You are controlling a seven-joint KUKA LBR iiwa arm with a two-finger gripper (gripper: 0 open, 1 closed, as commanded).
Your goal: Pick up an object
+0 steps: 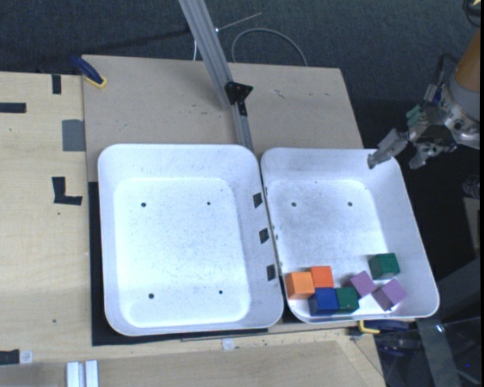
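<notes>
Several small blocks lie along the near edge of the right bin [395,185]: an orange block [300,284], a darker orange block [322,276], a blue block [326,300], a green block [348,298], two purple blocks [362,282] [390,293] and a dark green block [383,264]. My gripper [402,152] hangs at the far right corner of that bin, above its rim and well away from the blocks. Its two fingers stand spread apart with nothing between them.
The left bin [105,184] sits beside the right one. A grey metal pole [206,35] slants down from the top to the gap between the bins. A blue and yellow tool [89,71] lies at the bench's far left.
</notes>
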